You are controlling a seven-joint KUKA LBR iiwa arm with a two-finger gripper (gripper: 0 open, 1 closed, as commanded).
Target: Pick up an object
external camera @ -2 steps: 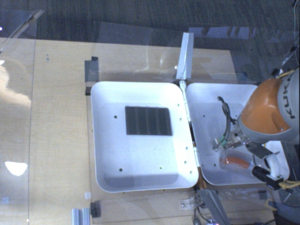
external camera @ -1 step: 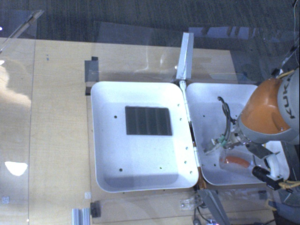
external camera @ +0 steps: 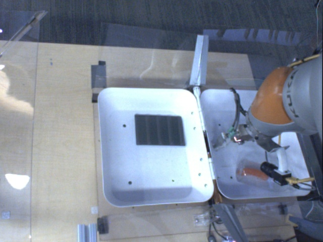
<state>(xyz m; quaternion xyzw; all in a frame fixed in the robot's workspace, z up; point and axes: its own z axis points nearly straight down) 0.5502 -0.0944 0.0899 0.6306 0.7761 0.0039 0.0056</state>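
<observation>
In right-hand shallow white bin (external camera: 222,110), toward near edge: small orange-red elongated object (external camera: 251,173), long axis roughly left–right. Lies to the near right of grey arm's two-finger gripper (external camera: 236,135), close but apart. Cannot tell whether gripper open or closed.

Arm (external camera: 308,95): smooth grey casing, rounded, over the right bin (external camera: 222,107). Glossy orange band (external camera: 270,102), dome-shaped, at the wrist end. Thin dark cable (external camera: 236,107) loops above that bin toward the small claw (external camera: 236,135).
</observation>
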